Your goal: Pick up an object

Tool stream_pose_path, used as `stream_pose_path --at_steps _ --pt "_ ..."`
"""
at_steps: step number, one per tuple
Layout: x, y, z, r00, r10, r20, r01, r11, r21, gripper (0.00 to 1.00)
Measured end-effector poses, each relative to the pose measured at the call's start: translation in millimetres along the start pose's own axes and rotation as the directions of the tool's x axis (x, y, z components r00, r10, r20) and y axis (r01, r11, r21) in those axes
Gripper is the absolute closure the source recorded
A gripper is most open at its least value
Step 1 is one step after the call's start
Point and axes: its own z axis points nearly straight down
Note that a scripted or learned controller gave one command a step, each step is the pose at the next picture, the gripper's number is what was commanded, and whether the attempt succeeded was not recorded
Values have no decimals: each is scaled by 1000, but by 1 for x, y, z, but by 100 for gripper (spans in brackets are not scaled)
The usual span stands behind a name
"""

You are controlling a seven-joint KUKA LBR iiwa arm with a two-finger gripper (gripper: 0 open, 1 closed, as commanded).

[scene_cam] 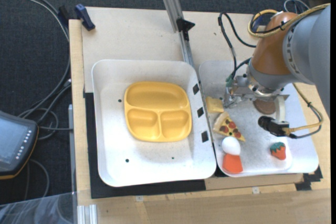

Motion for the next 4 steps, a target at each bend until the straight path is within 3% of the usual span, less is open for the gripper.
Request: stream_pose_path --at_steps 2,3,4 --pt "9 -4 -115 1000 -4 -1 4 1000 -2 100" --pt "10 -3 -135 1000 -3 -2 3 1000 2 100" --pt "60 13 -142 1000 -9 -4 9 1000 3 100"
